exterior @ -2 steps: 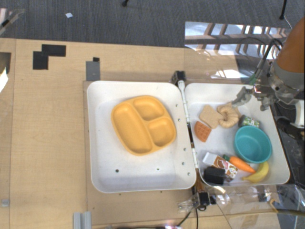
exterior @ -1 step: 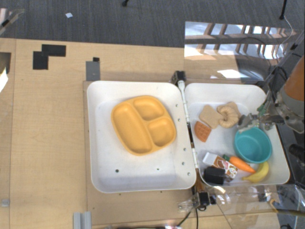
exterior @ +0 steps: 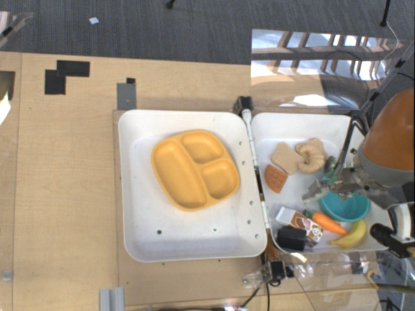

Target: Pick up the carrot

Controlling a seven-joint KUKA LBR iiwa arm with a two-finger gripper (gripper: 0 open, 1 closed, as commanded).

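The carrot point(exterior: 327, 223) is small and orange with a green stalk end on its left. It lies in the right bin point(exterior: 285, 125) near the front, just below a teal bowl point(exterior: 345, 206) and beside a yellow banana point(exterior: 351, 236). My gripper point(exterior: 324, 183) hangs over the right bin's middle, a little behind the carrot and at the bowl's left rim. Nothing shows in its grasp. The grey arm with its orange band point(exterior: 394, 128) comes in from the right.
The right bin also holds a toast slice point(exterior: 284, 157), a tan pastry point(exterior: 311, 155), an orange wedge point(exterior: 275, 178), a small printed box point(exterior: 303, 222) and a black object point(exterior: 292, 238). In the left bin point(exterior: 139, 232) lies a yellow divided plate point(exterior: 193, 168).
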